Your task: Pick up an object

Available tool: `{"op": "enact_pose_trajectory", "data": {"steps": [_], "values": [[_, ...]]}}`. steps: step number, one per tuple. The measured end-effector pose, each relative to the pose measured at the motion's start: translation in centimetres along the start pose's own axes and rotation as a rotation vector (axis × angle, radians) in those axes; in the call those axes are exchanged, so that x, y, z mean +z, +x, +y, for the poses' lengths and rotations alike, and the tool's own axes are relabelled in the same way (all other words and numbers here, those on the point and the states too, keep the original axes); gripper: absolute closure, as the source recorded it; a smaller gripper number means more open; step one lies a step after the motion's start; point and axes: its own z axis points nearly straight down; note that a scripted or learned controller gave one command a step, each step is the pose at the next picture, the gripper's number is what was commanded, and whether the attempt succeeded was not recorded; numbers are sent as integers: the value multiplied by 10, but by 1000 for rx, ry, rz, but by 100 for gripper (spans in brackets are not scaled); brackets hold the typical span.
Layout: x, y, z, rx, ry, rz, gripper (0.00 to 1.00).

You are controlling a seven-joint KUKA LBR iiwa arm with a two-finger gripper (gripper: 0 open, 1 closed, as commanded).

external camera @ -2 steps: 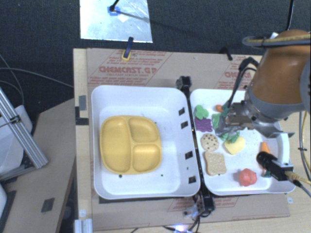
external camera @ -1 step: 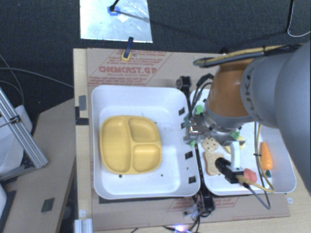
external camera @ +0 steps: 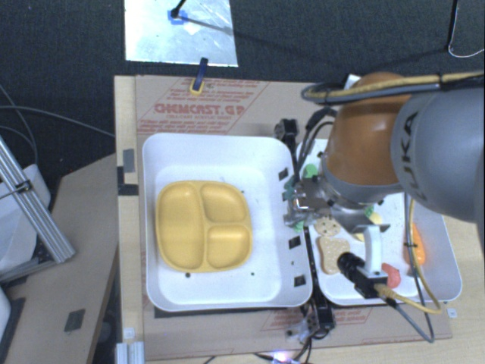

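Observation:
The arm's orange band and grey wrist hang over the right bin (external camera: 447, 283) and hide most of what lies in it. Under the wrist, the gripper (external camera: 303, 207) sits low at the right bin's left edge, close to the wall between the two bins. Beside it lie a round cookie (external camera: 326, 226) and a tan bread-shaped piece (external camera: 330, 255). A green piece (external camera: 310, 171) peeks out above the wrist. An orange carrot-like piece (external camera: 416, 250) and a small red piece (external camera: 390, 271) lie further right.
The left bin (external camera: 174, 150) holds a yellow divided plate (external camera: 203, 224). A black cable fitting (external camera: 356, 271) and yellow cable trail from the wrist across the right bin's front. A silver sheet (external camera: 180, 20) lies on the floor behind the bench.

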Motion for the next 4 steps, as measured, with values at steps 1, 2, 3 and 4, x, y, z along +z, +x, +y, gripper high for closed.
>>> {"op": "enact_pose_trajectory", "data": {"steps": [1,2,3,4], "values": [[56,-34,54,9,5,-5,100],[92,56,6,-4,11,1,100],[163,40,74,7,-7,-4,100],[163,39,70,9,0,-7,0]]}}
